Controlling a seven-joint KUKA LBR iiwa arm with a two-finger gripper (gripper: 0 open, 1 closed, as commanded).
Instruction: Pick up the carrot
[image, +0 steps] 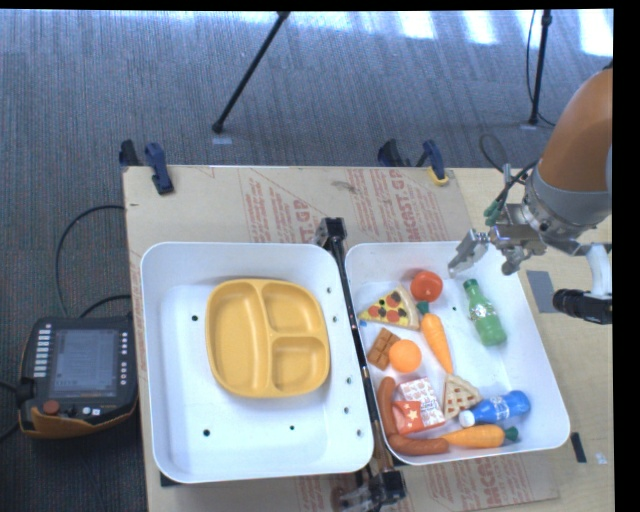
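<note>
An orange carrot (436, 342) lies lengthwise in the middle of the right bin (548, 372), between an orange ball and a green bottle. A second, fatter carrot (478, 437) lies along the bin's front wall. My gripper (484, 264) hovers over the bin's back right corner, above and to the right of the first carrot. Its fingers (463, 256) are spread open with nothing between them. The grey wrist with its orange band rises toward the right edge.
Packed around the carrots in the right bin are a tomato (426, 285), a pizza slice (392, 310), a green bottle (485, 315), an orange (405, 355), a juice box (418, 403), sausages (387, 398) and a blue bottle (497, 408). The left bin (175, 400) holds a yellow divided plate (268, 335).
</note>
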